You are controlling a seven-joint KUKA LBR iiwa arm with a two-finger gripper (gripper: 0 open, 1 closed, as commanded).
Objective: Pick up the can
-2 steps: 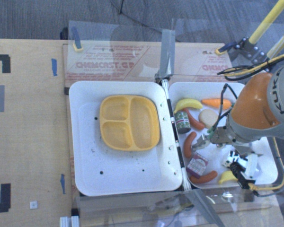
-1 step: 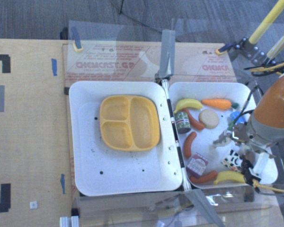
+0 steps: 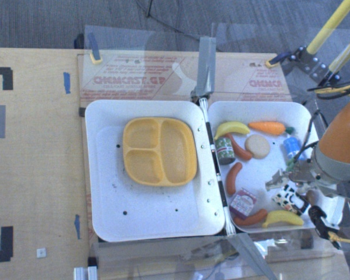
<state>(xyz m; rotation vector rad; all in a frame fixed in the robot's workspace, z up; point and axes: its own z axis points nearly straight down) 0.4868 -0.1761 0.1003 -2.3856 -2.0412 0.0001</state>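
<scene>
The can [image 3: 224, 149] is small and dark with a green label. It stands at the left wall of the right bin [image 3: 300, 112], just below a yellow banana [image 3: 231, 128]. My gripper [image 3: 287, 186] hangs over the right side of that bin, well to the right of the can and apart from it. Under the gripper lies a black-and-white object [image 3: 287, 199]. The grey arm with its orange band [image 3: 342, 134] comes in from the right edge.
The right bin also holds a carrot [image 3: 267, 127], a beige round piece [image 3: 258, 146], a blue item [image 3: 291, 147], two sausages [image 3: 234, 177], a maroon packet [image 3: 243, 202] and a second banana [image 3: 283, 217]. A yellow divided plate [image 3: 160, 151] lies in the left bin [image 3: 105, 174].
</scene>
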